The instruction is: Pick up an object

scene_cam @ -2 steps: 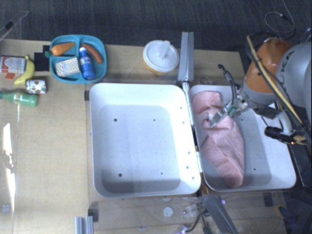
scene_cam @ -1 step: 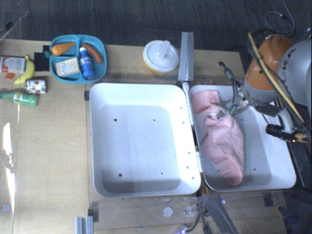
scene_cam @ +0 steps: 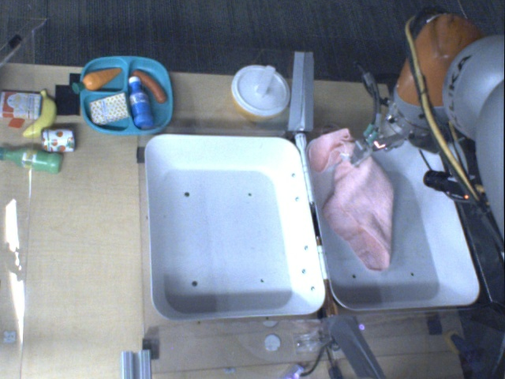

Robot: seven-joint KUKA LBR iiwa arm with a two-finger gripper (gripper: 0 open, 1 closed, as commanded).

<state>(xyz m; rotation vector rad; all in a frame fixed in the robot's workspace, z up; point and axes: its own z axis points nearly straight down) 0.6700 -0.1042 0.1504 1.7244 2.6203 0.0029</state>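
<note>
Pink cloth (scene_cam: 359, 208) soft, crumpled, in smooth white right bin (scene_cam: 442, 290); jaws (scene_cam: 364, 153) pinch its upper edge.

- A dark grey carpeted floor (scene_cam: 197, 10) runs along the far edge of the bench.
- The bench (scene_cam: 79, 251) is pale wood, with bright glare along its left edge.
- A teal divided tray (scene_cam: 162, 93) of toy food sits near the far left corner.
- A white lidded cup (scene_cam: 261, 91) stands at the far edge.
- A green bottle (scene_cam: 31, 159) lies by the left edge.
</note>
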